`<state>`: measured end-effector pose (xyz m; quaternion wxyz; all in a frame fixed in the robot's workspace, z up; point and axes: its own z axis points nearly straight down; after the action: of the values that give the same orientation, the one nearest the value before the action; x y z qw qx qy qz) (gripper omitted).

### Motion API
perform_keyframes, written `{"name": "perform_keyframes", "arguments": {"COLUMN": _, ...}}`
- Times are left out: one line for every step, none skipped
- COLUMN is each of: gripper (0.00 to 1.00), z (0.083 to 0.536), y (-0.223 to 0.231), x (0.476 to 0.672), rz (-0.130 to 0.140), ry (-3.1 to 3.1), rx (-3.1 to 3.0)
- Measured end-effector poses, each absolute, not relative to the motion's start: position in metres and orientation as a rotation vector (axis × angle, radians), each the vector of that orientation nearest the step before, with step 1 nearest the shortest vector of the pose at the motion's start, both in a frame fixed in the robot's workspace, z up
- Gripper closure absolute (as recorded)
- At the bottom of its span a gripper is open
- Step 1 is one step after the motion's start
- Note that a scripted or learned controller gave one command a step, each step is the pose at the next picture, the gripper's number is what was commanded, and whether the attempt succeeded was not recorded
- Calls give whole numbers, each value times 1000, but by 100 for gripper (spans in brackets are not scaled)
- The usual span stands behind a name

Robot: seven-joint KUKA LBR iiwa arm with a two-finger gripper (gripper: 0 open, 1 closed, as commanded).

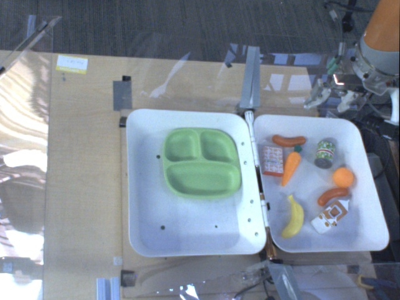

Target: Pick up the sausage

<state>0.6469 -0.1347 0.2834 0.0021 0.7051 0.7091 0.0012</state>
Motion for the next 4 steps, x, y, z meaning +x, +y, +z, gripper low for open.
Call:
{"name": "perform_keyframes", "arguments": {"gripper": 0, "z": 160, "y": -122, "x": 598, "rz": 4, "ry": 2252, "rx": 2188}}
{"name": "perform_keyframes", "arguments": {"gripper": 0, "z": 95, "y": -115, "x": 624, "rz": 18, "ry": 2324, "rx": 2090}}
{"name": "perform_keyframes", "arguments": {"gripper": 100, "z": 108, "y": -114, "x": 627, "rz": 30, "ry": 2319, "rx": 2081}}
{"name": "perform_keyframes", "arguments": {"gripper": 100, "z": 241, "y": -37, "x": 613, "rz": 8, "ry": 2350, "rx": 2076}}
